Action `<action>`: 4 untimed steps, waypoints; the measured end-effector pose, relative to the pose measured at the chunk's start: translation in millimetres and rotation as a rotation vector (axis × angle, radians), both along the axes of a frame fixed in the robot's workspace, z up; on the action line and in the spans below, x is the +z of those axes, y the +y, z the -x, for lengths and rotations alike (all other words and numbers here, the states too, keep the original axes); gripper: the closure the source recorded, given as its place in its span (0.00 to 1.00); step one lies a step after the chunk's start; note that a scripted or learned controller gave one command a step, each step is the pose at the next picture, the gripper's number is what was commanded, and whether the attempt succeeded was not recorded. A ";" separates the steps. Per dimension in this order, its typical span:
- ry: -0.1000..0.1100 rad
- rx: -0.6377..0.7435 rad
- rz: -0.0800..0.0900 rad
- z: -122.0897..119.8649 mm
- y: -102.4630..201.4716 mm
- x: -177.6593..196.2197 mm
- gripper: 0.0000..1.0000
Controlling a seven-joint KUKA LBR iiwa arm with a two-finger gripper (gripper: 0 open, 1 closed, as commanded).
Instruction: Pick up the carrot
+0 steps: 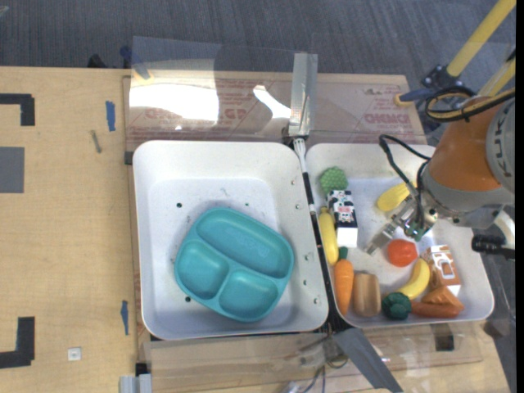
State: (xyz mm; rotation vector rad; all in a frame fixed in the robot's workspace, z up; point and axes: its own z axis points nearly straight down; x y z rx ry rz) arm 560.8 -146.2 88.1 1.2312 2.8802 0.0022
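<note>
Along the right bin's (483, 289) left wall lies the carrot (344, 280), pressed between a corn cob (328, 234) and a bread roll (366, 293), well apart from the gripper (403, 228), which hovers above a tomato (401, 253) with jaws parted around nothing.

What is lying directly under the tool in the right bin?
The tool hangs above a red-orange tomato, with a yellow piece behind and a banana in front. The bin floor beneath the wrist is covered. The carrot lies apart, near the divider.
</note>
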 end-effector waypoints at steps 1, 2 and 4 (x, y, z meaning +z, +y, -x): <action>0.070 -0.010 -0.040 -90.9 -58.1 14.3 0.00; -0.004 -0.191 0.006 -40.6 26.5 30.5 0.00; 0.002 -0.374 -0.003 -45.8 -20.0 -0.7 0.00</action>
